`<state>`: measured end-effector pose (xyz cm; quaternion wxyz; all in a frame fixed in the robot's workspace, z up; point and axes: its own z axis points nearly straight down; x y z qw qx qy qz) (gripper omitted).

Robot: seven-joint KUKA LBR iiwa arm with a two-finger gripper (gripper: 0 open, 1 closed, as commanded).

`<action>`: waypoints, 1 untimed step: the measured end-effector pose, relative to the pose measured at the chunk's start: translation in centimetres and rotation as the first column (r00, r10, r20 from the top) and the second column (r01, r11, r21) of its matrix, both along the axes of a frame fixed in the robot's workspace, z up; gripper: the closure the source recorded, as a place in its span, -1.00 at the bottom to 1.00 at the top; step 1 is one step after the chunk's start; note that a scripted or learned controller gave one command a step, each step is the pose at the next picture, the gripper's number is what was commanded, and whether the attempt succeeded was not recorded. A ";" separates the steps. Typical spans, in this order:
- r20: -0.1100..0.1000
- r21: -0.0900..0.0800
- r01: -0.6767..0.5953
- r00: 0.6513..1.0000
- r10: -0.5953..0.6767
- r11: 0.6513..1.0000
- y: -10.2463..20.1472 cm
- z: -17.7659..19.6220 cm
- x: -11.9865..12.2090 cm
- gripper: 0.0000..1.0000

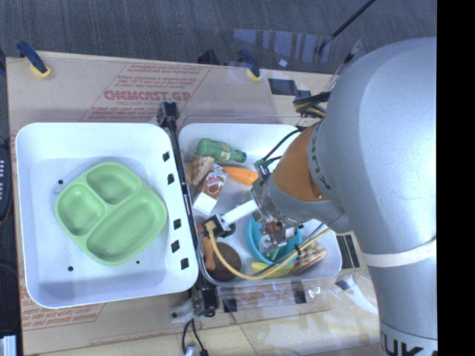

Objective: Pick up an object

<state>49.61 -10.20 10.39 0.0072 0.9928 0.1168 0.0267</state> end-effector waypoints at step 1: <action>-0.064 0.016 0.003 0.998 -0.002 1.000 0.2 -1.3 6.6 -1.00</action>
